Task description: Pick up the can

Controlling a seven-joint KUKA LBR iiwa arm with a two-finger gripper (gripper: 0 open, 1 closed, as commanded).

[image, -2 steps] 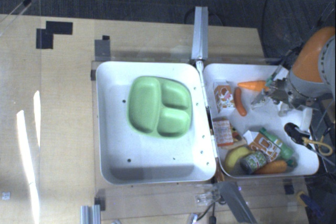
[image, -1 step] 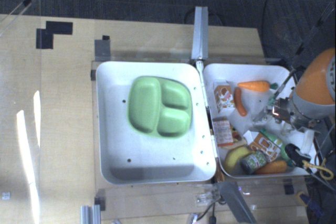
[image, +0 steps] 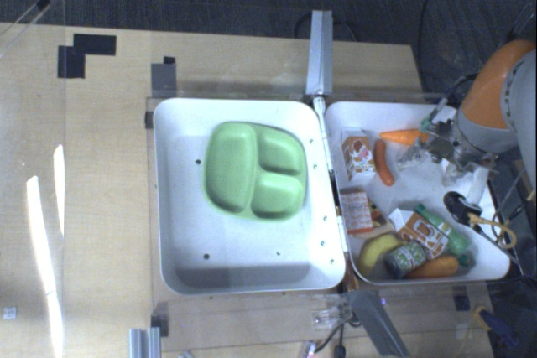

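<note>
In the camera view, two shallow white bins sit side by side on a pale wooden bench. The left bin (image: pixel 180 260), filling the middle of the frame, holds a green divided tray (image: pixel 254 169) turned upside down or domed, lying toward the bin's upper half. The right bin (image: pixel 495 264), at the right of the frame, is crowded: a small snack packet (image: pixel 357 157) and a red sausage-like piece (image: pixel 383 162) near its upper left, an orange carrot (image: pixel 401 137) above them, another printed packet (image: pixel 357 210) by the left wall, a juice carton (image: pixel 426 234) lower down, a yellow banana (image: pixel 377 250), and a second carrot (image: pixel 436 267) along the bottom wall. The can (image: pixel 406 258) lies in the lower part of the right bin, between the banana and the lower carrot, just below the carton. It lies tipped on its side, its long axis running roughly left to right, dark end toward the lower left. The gripper (image: pixel 438 148) hangs over the bin's upper right, well apart from the can; whether its fingers are spread or closed is unclear.
</note>
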